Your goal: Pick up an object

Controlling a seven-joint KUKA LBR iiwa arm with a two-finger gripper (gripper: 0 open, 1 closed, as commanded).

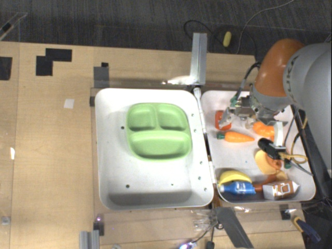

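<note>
My gripper [234,111] hangs low over the back of the right bin [208,104], reaching in from the right under the orange-banded wrist. Just left of and below it lies a small red and orange object [223,120], very close to the gripper's tip; whether they touch is unclear. An orange carrot [236,137] with a green end lies in front of it. Another orange piece [263,129] sits under the wrist, partly hidden.
At the right bin's front lie a yellow banana [234,177], a blue object [239,189], a white and brown carton [280,190] and a yellow-orange piece [264,162]. The left bin [111,185] holds a green divided plate [157,130]. A metal post [199,58] stands behind the bins.
</note>
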